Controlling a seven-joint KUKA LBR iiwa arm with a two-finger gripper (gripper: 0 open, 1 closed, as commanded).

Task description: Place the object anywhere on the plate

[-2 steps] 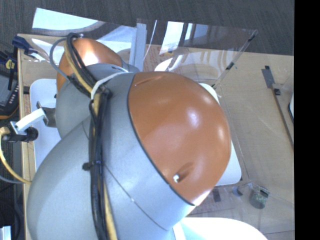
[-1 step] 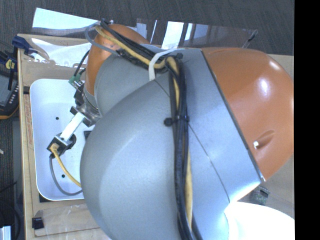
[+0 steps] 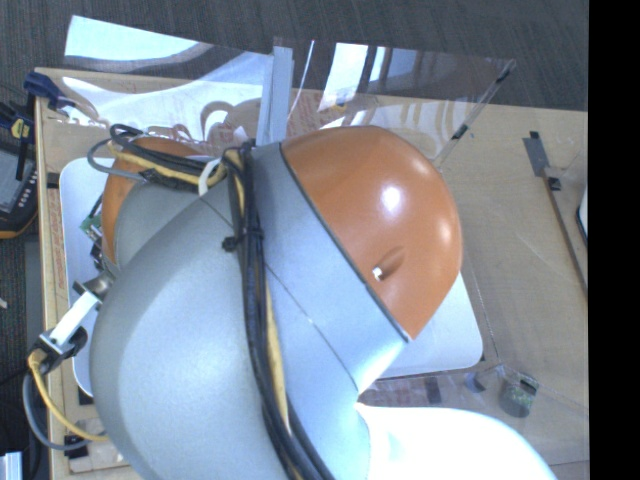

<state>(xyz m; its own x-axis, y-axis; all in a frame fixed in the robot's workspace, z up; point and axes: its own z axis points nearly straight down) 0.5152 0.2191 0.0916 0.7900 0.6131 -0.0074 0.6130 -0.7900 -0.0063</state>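
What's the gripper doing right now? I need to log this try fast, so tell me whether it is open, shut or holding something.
Gripper: cannot be told. The arm fills the space over the bins and hides whatever lies beneath it.

grey arm [image 3: 200, 328], orange band [image 3: 375, 218] uppermost

On my feed I see a corner of a white bin [image 3: 460, 343] lying on the pale wooden bench [image 3: 520, 228], with a small grey block [image 3: 518, 393] on the wood near that corner. A clear plastic panel [image 3: 420, 88] stands along the bench's far edge, against dark carpet [image 3: 300, 3]. A thin metal strip [image 3: 545, 163] lies on the bench apart from the bin, and a black-and-yellow device [image 3: 15, 183] sits at the opposite edge.
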